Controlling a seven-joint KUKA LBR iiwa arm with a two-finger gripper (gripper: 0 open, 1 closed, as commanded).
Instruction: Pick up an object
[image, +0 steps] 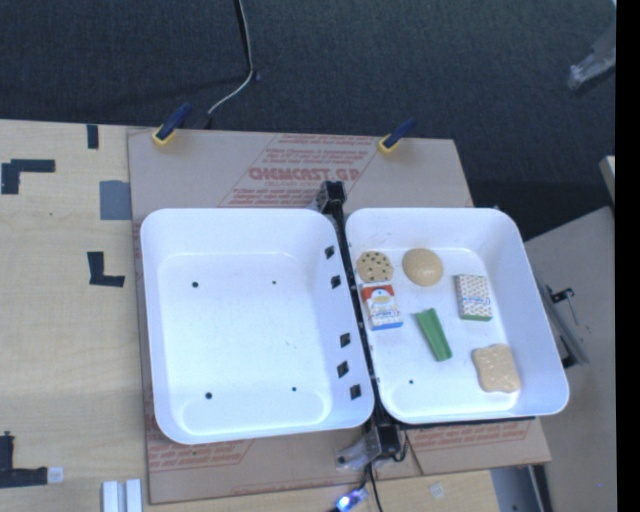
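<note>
In the right bin (520, 240) we see a biscuit (496, 367) nearest, then a green block (433, 334), a red box (381, 306), a packet (473, 297), and farthest a cookie (374, 265) beside a bun (422, 266). We cannot tell how the jaws stand.

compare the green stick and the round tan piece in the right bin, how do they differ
The green stick is long, narrow and bright green; the round tan piece is a pale brown disc. The green stick lies at a slant near the middle of the right bin, while the round tan piece sits nearer the far wall, beside the speckled cookie. Both lie flat on the bin floor, touching nothing else.
</note>
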